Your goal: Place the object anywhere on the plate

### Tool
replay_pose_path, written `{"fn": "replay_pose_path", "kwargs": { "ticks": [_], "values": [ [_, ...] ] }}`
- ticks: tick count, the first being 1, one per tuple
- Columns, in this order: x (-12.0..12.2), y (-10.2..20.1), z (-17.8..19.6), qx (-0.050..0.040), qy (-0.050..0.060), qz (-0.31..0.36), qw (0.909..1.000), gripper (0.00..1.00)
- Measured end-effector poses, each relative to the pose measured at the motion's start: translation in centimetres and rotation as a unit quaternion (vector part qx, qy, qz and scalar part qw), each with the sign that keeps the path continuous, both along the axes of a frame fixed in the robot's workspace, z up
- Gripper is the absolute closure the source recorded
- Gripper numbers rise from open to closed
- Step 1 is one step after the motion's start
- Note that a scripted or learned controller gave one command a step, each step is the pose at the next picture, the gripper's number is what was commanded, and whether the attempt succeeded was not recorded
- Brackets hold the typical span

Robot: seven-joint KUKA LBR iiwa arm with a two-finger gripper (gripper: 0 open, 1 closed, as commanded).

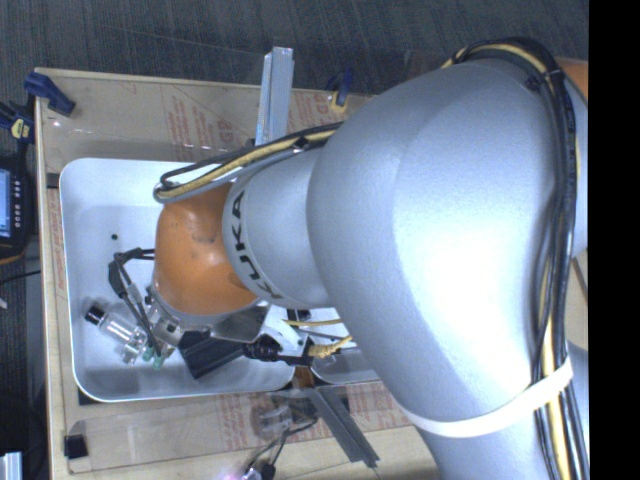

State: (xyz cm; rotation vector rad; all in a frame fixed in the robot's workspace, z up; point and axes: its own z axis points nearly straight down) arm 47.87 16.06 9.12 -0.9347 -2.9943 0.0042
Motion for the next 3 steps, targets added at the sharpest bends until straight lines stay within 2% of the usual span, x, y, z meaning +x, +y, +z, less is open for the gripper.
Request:
{"fn": "replay_pose_path", "kwargs": {
  "ticks": [1,2,3],
  "values": [
    [-0.1,1.7,6.5,0.0005,-0.003,0.13,0.9916,1.0],
    [-0.1,-3.9,15.1,0.0006,-0.004,0.122,0.9925,1.0],
    [7.3,0.8,21.9,0.0012,-0.003,0.137,0.9905,1.0]
  ]
}}
